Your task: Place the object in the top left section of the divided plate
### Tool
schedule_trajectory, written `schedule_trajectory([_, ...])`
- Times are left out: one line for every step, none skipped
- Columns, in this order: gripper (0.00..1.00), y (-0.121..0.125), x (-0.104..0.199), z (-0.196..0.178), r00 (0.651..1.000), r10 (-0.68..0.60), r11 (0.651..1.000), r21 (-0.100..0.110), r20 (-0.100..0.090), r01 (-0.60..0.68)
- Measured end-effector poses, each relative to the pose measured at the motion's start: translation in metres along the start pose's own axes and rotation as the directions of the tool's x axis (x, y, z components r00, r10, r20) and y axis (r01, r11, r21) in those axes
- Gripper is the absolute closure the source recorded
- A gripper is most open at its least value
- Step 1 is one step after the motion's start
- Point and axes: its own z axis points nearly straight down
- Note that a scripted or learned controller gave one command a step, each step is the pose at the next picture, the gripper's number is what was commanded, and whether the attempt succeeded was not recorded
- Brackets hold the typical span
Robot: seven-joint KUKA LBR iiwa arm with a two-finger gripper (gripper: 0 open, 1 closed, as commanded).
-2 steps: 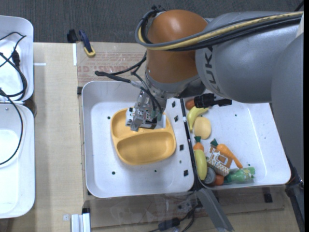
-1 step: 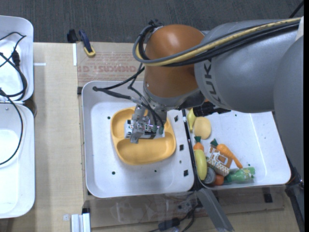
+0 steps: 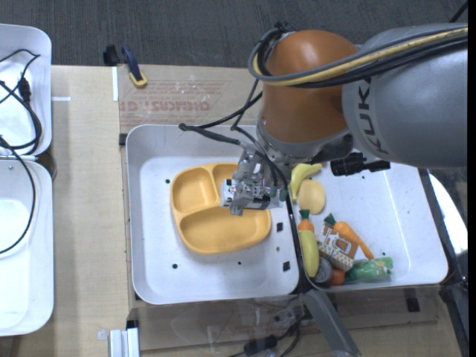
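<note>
Divided plate [image 3: 216,225] lies directly beneath the gripper [image 3: 245,192], which hovers over its upper right rim, jaw state impossible to tell, top-left section to its left.

Wooden bench [image 3: 82,222] under two shallow white bins [image 3: 149,274], flattened cardboard sheet [image 3: 178,99] at the far edge.
</note>
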Motion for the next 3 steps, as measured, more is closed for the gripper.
schedule_trajectory([1.0, 0.002, 0.066, -0.002, 0.997, -0.075, 0.997, -0.001, -0.001, 0.075])
schedule_trajectory([1.0, -0.001, 0.066, 0.025, 0.994, -0.11, 0.994, 0.0, -0.002, 0.11])
schedule_trajectory([1.0, -0.085, 0.045, -0.036, 1.0, 0.024, 1.0, -0.001, 0.002, -0.024])
